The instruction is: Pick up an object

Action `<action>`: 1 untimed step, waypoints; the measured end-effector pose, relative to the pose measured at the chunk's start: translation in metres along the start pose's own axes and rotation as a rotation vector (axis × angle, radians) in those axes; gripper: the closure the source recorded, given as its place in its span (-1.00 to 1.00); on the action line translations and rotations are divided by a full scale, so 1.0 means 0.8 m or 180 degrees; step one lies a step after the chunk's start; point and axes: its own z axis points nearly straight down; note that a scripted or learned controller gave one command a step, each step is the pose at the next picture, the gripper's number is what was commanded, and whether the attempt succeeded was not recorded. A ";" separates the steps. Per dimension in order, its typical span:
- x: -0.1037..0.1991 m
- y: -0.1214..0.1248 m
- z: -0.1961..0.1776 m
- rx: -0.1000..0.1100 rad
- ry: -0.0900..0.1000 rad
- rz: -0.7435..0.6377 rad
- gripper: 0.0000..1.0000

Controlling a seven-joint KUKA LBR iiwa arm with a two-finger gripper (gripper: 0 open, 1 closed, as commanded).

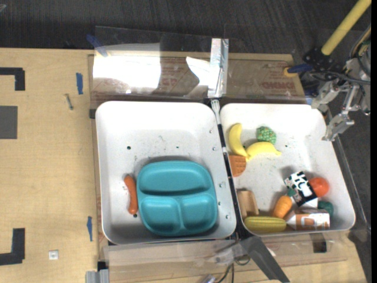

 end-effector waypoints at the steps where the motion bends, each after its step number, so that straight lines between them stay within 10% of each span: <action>1: 0.135 0.011 0.120 -0.0013 0.0022 -0.0870 -1.00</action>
